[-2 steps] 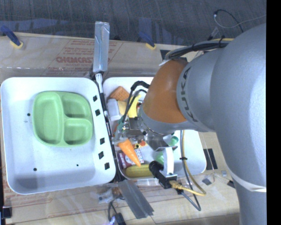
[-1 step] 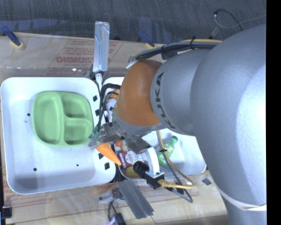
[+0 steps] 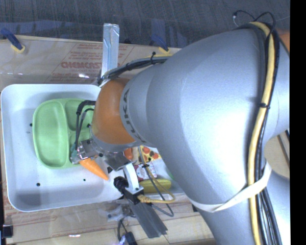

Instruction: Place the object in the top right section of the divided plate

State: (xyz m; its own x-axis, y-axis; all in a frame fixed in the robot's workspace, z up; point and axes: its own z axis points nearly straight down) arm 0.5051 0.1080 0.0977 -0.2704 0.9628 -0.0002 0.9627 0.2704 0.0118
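carrot [image 3: 94, 168] just below gripper [image 3: 80, 154]

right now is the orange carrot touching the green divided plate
Cannot tell. In the camera view the orange carrot lies at the lower right edge of the green divided plate, but the arm's wrist hides where they would meet.

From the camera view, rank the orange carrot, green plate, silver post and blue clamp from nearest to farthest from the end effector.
1. orange carrot, just below-right of the end effector, and green plate, at its left: too close to call.
2. silver post, upright, higher in the view.
3. blue clamp, at the bench's top-left corner.
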